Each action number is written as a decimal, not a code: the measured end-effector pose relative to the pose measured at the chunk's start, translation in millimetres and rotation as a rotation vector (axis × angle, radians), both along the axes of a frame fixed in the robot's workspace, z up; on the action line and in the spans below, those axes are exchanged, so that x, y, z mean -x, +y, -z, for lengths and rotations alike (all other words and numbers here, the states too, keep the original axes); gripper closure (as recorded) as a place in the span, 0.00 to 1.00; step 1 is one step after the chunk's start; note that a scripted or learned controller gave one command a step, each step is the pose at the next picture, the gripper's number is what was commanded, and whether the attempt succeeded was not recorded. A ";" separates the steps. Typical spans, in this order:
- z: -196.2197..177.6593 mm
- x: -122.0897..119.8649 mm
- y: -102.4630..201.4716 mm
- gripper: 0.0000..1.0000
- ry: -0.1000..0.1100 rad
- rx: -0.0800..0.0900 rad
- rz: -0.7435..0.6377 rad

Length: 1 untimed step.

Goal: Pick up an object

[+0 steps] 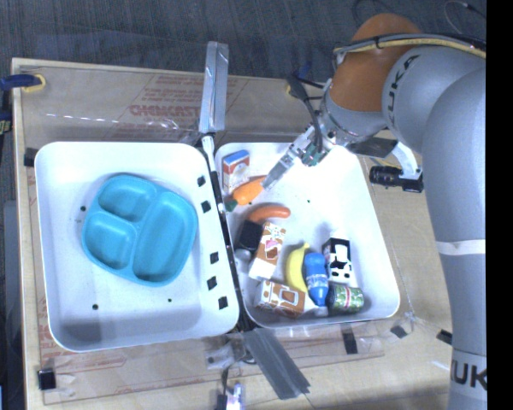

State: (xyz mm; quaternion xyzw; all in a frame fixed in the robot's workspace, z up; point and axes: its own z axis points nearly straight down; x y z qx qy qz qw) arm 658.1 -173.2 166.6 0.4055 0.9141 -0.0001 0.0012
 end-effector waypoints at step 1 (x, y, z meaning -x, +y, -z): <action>74.7 14.8 34.3 0.00 0.003 0.000 -0.017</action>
